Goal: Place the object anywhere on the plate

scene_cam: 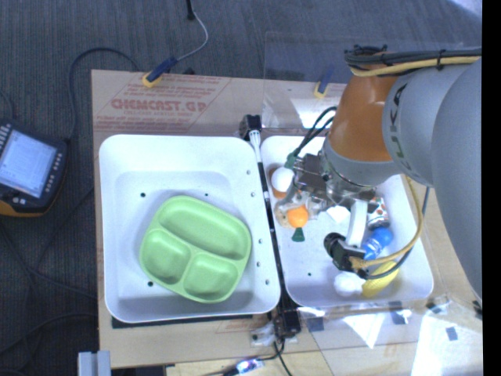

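Observation:
A green three-compartment plate (196,247) lies in the left bin (125,171), with nothing on it. In the right bin (313,284) several small objects are clustered: an orange carrot-like piece (297,217) with a green tip, a white egg-shaped piece (280,180), a blue object (377,240), a yellow one (379,281) and a white one (346,283). My gripper (309,198) reaches down among them, just above the orange piece, and the wrist hides its fingertips.
The arm's grey body and orange band (364,124) cover the right bin's far right part. A black divider clamp (252,128) sits between the bins. Cables and a handheld controller (27,167) lie on the floor at left.

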You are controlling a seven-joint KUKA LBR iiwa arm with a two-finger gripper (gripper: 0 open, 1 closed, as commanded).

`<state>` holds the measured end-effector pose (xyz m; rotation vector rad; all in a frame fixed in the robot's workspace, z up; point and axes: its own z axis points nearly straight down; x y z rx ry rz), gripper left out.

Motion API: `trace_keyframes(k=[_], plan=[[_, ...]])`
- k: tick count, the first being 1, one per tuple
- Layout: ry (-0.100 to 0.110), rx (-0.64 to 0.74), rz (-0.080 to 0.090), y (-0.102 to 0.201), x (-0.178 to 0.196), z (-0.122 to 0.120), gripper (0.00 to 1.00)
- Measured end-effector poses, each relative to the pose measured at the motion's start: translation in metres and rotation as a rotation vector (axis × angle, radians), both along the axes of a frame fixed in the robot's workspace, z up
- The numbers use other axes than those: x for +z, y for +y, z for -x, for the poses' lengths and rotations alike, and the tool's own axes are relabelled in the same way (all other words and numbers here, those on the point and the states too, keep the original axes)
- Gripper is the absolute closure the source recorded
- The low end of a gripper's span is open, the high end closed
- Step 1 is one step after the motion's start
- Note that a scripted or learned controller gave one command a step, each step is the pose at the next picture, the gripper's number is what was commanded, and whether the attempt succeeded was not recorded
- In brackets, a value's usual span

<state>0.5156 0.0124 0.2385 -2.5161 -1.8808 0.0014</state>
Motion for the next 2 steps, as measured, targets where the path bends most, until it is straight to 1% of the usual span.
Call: trace_keyframes(k=[1,2], plan=[[0.009,-0.148,0.003,0.0487,-0.0434,-0.0238,1.0],[0.007,-0.149,0.004,0.0477,-0.0422,-0.0244,0.0]])
